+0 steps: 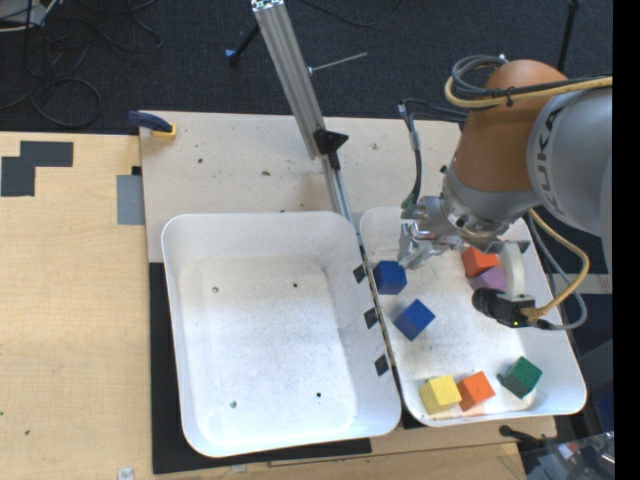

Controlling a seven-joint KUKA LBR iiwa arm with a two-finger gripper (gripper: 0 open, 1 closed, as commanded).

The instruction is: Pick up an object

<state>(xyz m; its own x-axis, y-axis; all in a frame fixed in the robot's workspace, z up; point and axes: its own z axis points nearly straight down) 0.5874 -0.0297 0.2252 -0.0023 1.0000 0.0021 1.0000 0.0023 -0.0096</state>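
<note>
**Arm hangs over a blue cube in the right-hand bin**

The grey KUKA arm reaches in from the right, its gripper (412, 250) poised just above a blue cube (389, 277) at the near-left wall of the right bin (560, 404). Whether the claw is apart or together cannot be told from here. A second blue cube (414, 319) lies just below; yellow (439, 394), orange (476, 389) and green (521, 377) blocks sit along the front rim. The cube looks small, light and rigid, probably smooth-faced, best pinched across two opposite flat sides; the wall close by could crowd one finger. Part of the "KUKA" lettering shows on the arm's casing (552, 158).
</note>
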